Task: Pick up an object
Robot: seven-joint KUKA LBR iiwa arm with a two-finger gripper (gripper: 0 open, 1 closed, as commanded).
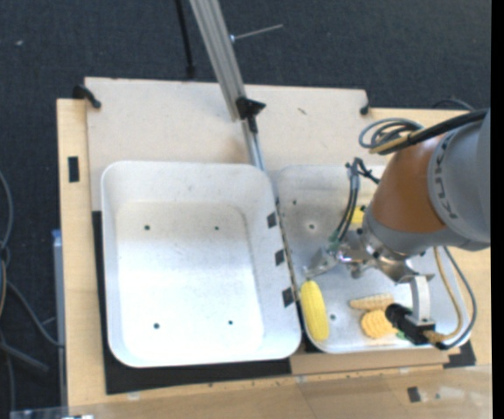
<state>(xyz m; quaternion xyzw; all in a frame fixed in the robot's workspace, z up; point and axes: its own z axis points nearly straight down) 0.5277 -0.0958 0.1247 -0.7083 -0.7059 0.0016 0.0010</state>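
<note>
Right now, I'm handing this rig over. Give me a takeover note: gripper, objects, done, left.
Gripper: low in the right bin, near its left wall; no object visibly held.
Objects: yellow corn cob at that bin's front left, just in front of the gripper; tan ridged piece and yellow ridged piece to its right.
Done: no pick visible.
Left: grasp one object and lift; the corn cob looks closest.
</note>
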